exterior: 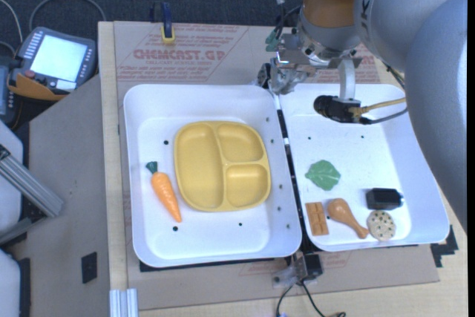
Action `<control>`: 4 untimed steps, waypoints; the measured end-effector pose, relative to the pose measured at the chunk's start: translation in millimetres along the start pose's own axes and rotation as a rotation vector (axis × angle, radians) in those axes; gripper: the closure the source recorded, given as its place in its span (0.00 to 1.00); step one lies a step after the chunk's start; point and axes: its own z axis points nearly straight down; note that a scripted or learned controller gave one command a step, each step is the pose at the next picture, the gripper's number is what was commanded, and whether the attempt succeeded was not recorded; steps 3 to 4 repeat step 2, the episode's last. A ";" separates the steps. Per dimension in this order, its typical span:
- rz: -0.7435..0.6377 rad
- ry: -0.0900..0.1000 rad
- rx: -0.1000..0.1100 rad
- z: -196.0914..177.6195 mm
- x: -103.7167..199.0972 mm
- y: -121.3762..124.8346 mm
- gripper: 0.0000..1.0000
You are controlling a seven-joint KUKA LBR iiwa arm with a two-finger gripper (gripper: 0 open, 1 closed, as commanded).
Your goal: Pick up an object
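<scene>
The right bin (415, 152) holds 5 small things near its front edge: a green leaf (323, 174), a black block (384, 198), a toy drumstick (346, 216), a brown wafer (316, 218) and a round speckled cookie (381, 225). The wafer, drumstick and cookie lie in a row, with the drumstick's bone end close to the cookie; the leaf sits apart, further back, and the black block lies just behind the cookie. None of them is lifted.

The gripper (280, 78) hangs at the back of the bench, over the far end of the rims where the 2 bins meet, well apart from all 5 things. Whether it is spread or closed cannot be told.

The left bin (141, 182) holds a yellow divided plate (221, 164) with 3 compartments, and a toy carrot (165, 193) just beside the plate's left edge.
</scene>
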 end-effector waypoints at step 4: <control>0.005 -0.002 -0.003 4.5 47.5 5.5 0.00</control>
